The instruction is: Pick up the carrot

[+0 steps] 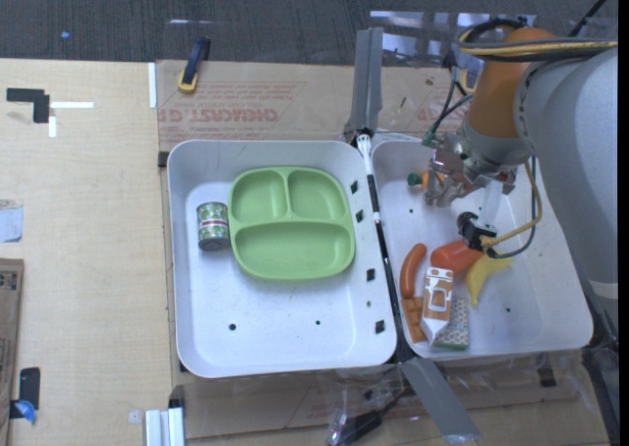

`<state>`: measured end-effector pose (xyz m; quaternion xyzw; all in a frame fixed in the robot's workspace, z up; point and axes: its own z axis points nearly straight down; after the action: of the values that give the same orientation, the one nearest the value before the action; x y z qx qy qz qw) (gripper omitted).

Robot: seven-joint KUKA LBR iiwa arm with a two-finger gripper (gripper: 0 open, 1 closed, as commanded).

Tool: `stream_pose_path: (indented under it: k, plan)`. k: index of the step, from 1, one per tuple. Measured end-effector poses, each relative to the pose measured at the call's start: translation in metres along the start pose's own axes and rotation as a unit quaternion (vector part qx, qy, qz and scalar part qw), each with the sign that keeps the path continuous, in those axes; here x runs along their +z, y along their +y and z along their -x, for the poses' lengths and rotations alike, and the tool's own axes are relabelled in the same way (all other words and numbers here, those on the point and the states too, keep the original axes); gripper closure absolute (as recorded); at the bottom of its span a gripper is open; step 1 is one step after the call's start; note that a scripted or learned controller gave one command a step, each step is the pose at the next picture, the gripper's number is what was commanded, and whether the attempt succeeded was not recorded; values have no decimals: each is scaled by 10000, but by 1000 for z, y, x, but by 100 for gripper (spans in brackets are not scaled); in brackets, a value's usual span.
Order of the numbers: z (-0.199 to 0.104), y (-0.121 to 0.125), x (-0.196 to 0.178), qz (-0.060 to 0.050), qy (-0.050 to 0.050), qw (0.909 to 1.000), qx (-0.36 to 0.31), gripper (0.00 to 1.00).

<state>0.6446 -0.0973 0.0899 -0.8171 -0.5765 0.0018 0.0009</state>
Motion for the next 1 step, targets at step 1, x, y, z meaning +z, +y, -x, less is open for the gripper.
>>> stream_pose_path:
  k: [1]
  plan:
    - [48, 13, -1, 9, -3, 9965, -832, 100]
